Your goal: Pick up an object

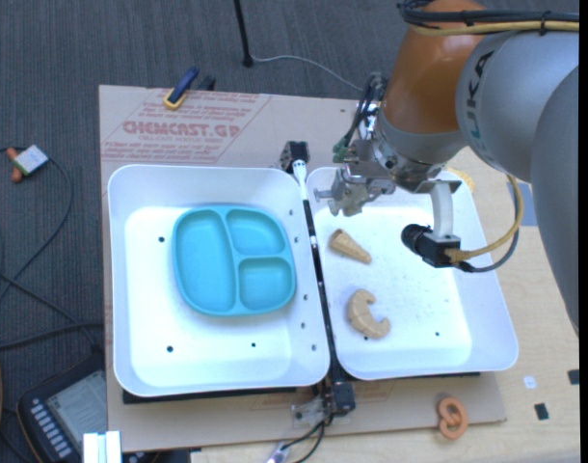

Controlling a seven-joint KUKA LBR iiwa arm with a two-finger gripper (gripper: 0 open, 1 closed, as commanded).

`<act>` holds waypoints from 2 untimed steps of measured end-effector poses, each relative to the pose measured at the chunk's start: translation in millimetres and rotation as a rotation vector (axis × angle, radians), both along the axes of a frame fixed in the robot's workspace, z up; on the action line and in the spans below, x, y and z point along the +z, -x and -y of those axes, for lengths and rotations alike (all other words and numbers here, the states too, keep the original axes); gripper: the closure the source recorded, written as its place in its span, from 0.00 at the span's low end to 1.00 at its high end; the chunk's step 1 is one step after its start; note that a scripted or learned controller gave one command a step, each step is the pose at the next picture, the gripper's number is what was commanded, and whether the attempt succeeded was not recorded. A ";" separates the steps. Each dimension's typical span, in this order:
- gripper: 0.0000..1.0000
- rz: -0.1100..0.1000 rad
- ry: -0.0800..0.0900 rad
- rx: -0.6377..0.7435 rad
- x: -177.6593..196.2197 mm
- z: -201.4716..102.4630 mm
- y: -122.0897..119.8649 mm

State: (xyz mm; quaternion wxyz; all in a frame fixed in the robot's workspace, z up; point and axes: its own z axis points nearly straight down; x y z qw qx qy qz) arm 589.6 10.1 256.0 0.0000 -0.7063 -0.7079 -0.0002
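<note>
In the right bin (487, 340) lie two objects: a tan cone-shaped piece (351, 246) near its left wall and a tan croissant-shaped piece (367, 314) closer to the front. My gripper (350, 199) hangs over the back left part of that bin, just behind and above the cone. The view from above hides its tips. The grey arm with its orange band (439, 56) reaches in from the right. Nothing can be seen held.
The left bin (140, 355) holds a blue divided plate (234, 260). A black cable end on a yellow hose (431, 245) hangs over the right bin. An orange ring-shaped piece (452, 417) lies on the cardboard in front, and a blue and yellow tool (181, 86) at the back.
</note>
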 end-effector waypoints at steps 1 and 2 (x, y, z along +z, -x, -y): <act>1.00 -0.002 0.001 -0.001 -12.7 -39.4 80.4; 1.00 -0.003 0.002 -0.003 -72.2 -21.5 9.2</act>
